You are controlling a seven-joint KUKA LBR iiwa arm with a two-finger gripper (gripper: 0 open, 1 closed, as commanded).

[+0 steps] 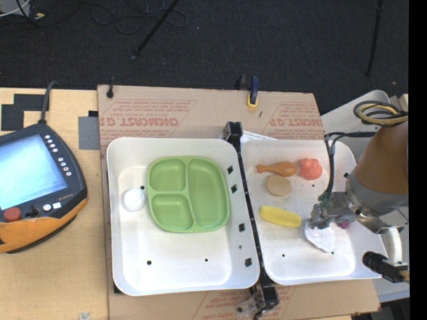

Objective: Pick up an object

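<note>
Looking down at lower right of the frame, we see the gripper low in the right bin, over a white object; whether its fingers are spread, we cannot tell. Left of it lies a yellow corn cob; higher up, a tan disc, drumstick and pink ball. At centre-left, a green divided plate sits in the left bin.

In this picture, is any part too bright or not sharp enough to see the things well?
Camera view: even light and soft shadows; the white bins are bright, so the white ball almost blends in; the screen at left is washed out; the gripper and the white piece under it look soft, details unclear.
</note>
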